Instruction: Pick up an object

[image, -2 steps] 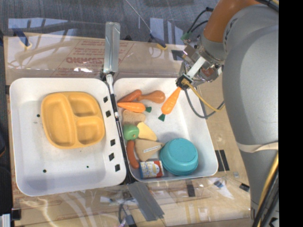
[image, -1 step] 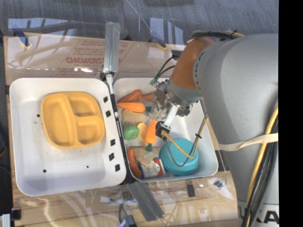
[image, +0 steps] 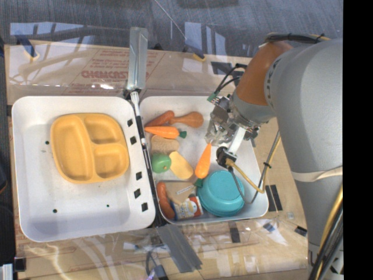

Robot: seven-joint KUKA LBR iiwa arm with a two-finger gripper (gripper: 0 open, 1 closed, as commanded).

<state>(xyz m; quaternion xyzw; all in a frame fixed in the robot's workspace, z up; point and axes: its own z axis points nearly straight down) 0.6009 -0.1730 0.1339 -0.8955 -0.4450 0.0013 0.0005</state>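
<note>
Two shallow white bins sat side by side on the bench, the left bin [image: 29, 174] and the right bin [image: 257, 174] meeting along a central divider. The left bin held a yellow sectioned tray [image: 89, 146], lying flat toward its upper half. The right bin held a cluster of toy foods: a butternut squash [image: 187, 120] and a reddish sausage [image: 160, 119] near the far wall, a carrot with a green top [image: 162, 132] just below them, a slice of bread [image: 164, 145], a green apple [image: 160, 163] touching a pale yellow wedge [image: 181, 166], a teal bowl [image: 222, 193] turned upside down in the near right corner, and a printed packet [image: 185, 206] beside a second sausage [image: 164, 200] along the near wall. The grey arm with its orange band [image: 259, 77] reached in from the right and stood over the right bin's middle. The gripper [image: 205, 156] pointed down toward an orange carrot [image: 203, 161], which stood tilted with its lower end just beside the bowl's rim. The carrot's upper end lay at the fingertips, but whether the fingers were closed on it or released could not be told from this angle.
</note>
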